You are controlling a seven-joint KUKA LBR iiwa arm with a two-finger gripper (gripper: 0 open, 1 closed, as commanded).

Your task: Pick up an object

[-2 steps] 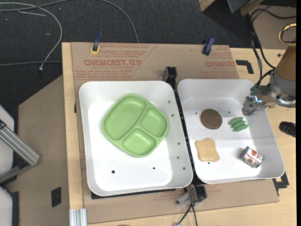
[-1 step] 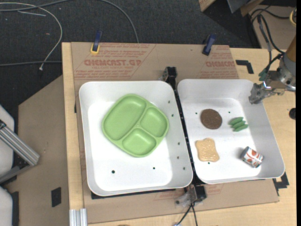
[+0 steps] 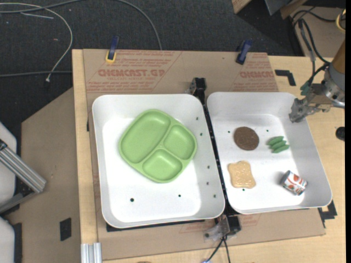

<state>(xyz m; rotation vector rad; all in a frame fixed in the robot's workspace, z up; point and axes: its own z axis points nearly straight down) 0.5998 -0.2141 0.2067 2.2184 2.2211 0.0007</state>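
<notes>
The tool [image 3: 300, 109] is being held over the upper right corner of the right bin [image 3: 312, 147], at that bin's far rim, with the grey arm [image 3: 334, 81] reaching in from the right edge of the view. Whether the tool is open or closed cannot be told at this size and angle, and nothing is being seen gripped in it.

Nearest to the tool, inside the right bin, a small green pod-like piece [image 3: 277, 144] is lying just below and left of it, well apart from the tool. Just beside that, toward the bin's middle, a round brown disc [image 3: 246, 138] is resting flat. Below the disc, a tan slice shaped like toast [image 3: 241, 175] is lying flat on the bin floor, near the disc but apart from it. Toward the bin's lower right corner, a small red and white can [image 3: 294, 182] is lying on its side, apart from the others.

In the left bin [image 3: 109, 196], a green divided plate [image 3: 158, 145] with three compartments is sitting near the middle, turned at an angle. Both bins are being carried side by side on the bench [image 3: 88, 119], which is covered with brown cardboard held by two blue clamps [image 3: 113, 48] at its far edge.
</notes>
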